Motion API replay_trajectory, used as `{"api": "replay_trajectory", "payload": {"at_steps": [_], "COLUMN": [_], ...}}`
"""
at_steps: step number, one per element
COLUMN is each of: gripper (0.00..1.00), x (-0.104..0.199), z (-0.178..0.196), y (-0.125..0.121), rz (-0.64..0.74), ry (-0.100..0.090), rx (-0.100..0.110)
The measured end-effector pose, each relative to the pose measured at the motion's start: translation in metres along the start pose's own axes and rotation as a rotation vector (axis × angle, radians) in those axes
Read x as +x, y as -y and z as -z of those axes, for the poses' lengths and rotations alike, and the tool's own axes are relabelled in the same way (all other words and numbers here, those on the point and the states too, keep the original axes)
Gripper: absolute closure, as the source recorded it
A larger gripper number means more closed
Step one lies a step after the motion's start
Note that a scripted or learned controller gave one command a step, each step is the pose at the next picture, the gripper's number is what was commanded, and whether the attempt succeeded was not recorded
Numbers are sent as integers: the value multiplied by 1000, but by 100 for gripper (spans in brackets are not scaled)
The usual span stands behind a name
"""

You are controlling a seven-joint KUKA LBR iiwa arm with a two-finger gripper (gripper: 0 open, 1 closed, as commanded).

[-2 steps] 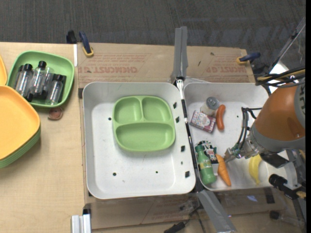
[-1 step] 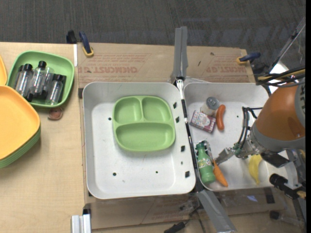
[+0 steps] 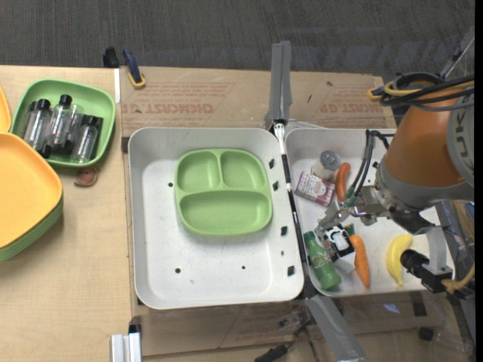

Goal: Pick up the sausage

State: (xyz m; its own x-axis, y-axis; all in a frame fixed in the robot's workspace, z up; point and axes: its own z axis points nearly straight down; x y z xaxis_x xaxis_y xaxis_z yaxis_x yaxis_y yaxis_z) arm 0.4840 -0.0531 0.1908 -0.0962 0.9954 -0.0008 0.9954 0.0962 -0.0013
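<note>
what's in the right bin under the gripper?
In the right bin: sausage, pink box, grey cap, green bottle, carrot, banana. The gripper sits above a small black-and-white item. The arm covers the bin's far right.

The end effector (image 3: 337, 219) hangs low in the right bin (image 3: 302, 140), just beside the sausage (image 3: 343, 179).
</note>
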Motion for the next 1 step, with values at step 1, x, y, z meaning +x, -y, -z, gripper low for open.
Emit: {"api": "replay_trajectory", "payload": {"at_steps": [1], "gripper": [0], "x": [-53], "z": [44], "y": [3], "rz": [56], "ry": [1], "rx": [1]}}
